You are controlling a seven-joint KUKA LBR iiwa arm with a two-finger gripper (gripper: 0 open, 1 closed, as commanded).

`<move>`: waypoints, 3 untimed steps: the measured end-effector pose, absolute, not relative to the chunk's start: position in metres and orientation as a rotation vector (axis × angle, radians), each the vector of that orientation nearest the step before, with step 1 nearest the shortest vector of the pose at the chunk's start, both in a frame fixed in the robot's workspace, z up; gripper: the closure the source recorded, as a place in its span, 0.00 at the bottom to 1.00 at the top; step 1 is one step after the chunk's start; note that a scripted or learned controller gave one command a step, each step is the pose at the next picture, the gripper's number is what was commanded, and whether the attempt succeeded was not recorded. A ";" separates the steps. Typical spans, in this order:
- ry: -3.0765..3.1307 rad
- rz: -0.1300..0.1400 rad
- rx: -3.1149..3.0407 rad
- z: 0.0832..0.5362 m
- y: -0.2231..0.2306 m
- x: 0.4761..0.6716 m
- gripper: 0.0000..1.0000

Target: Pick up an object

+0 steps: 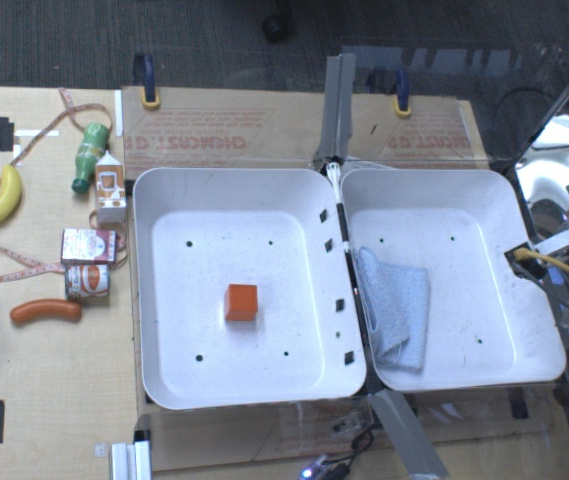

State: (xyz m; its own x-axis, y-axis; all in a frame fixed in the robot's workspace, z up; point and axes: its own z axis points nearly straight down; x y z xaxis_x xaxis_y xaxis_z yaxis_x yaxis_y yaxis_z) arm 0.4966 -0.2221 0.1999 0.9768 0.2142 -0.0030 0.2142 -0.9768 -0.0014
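You're looking at an orange block [241, 302] sitting mid-floor in the view's left bin [145, 268], grey cloth [396, 308] lying in the other bin. Gripper state: can't tell. An off-centre pinch is risking the block skidding away on smooth plastic.

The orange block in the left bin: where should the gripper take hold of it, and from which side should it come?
Come from straight above and close on two opposite side faces of the orange block. It sits flat on the floor of the left bin, near the middle, with flat sides and open floor all around, so a top-down pinch probably has room for both fingers.
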 end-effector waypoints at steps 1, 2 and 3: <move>-0.325 -0.013 -3.115 0.094 -0.215 0.483 0.00; -0.384 0.004 -3.117 0.177 -0.222 0.478 0.00; -0.325 -0.013 -3.115 0.095 -0.216 0.483 0.00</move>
